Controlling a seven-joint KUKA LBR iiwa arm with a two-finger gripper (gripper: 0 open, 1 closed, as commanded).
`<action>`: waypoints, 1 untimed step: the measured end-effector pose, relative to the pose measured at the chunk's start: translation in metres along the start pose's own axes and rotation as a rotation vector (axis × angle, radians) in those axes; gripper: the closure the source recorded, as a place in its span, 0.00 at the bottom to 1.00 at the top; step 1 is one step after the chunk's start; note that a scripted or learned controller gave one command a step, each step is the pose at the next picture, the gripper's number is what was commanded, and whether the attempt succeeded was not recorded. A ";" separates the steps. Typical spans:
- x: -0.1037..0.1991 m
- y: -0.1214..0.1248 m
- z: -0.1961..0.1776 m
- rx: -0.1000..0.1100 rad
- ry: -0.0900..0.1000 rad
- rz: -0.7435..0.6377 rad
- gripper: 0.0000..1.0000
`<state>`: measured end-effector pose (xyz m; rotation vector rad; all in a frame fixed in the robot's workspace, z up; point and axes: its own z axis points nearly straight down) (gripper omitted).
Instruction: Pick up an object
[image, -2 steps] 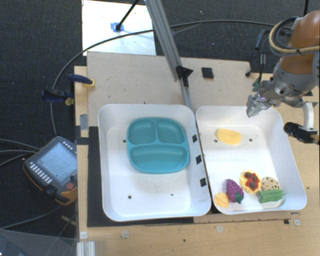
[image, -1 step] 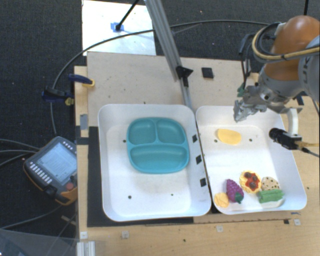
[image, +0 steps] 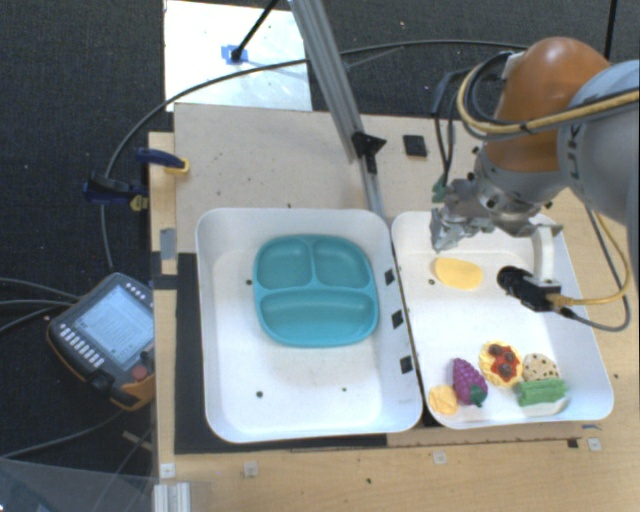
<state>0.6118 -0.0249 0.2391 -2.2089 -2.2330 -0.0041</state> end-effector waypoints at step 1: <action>0.064 -0.009 0.006 0.002 0.001 0.000 1.00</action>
